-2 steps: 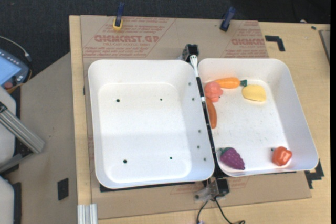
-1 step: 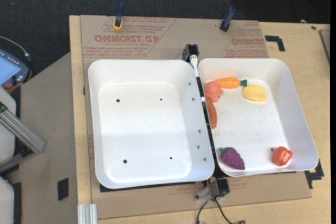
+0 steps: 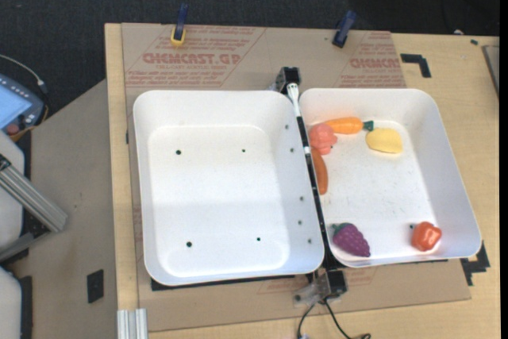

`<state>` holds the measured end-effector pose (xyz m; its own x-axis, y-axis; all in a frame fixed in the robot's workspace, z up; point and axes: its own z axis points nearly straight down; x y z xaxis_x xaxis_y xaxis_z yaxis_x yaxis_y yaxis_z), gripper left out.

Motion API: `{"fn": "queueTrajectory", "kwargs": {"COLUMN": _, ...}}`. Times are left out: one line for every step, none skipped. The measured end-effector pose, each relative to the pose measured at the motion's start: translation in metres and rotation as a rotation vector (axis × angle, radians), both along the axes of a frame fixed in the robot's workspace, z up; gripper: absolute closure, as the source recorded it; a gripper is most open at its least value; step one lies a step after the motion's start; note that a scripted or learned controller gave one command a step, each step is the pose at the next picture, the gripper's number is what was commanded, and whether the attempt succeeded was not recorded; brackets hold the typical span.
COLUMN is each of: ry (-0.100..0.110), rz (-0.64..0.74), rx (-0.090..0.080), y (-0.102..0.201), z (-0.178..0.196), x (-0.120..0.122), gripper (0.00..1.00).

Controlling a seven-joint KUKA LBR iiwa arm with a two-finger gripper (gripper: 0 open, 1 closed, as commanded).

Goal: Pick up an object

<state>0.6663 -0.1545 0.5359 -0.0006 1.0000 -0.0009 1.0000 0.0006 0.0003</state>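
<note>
Right shallow white plastic bin (image 3: 444, 171): orange carrot (image 3: 344, 125), yellow lemon (image 3: 384, 140), pink fruit (image 3: 321, 138), purple grape bunch (image 3: 350, 239), red pepper (image 3: 426, 236). Fingers: can't tell.

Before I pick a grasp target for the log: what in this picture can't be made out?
- Camera view: the orange piece along the right bin's dividing wall is partly covered by the pink toy; its kind is unclear.
- Purple grapes and red pepper: too small to show surface detail.
- Blue device: cut off by the left edge.
</note>
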Motion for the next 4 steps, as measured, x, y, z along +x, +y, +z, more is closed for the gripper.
{"fn": "queueTrajectory", "kwargs": {"ry": 0.0, "rz": 0.0, "rx": 0.0, "y": 0.013, "z": 0.0, "x": 0.0, "gripper": 1.0}}
{"fn": "queueTrajectory", "kwargs": {"ry": 0.001, "rz": 0.0, "rx": 0.0, "y": 0.028, "z": 0.0, "x": 0.0, "gripper": 1.0}}
{"fn": "queueTrajectory", "kwargs": {"ry": 0.001, "rz": -0.001, "rx": 0.0, "y": 0.042, "z": 0.0, "x": 0.0, "gripper": 1.0}}
{"fn": "queueTrajectory", "kwargs": {"ry": 0.001, "rz": 0.0, "rx": 0.0, "y": 0.057, "z": 0.0, "x": 0.0, "gripper": 1.0}}
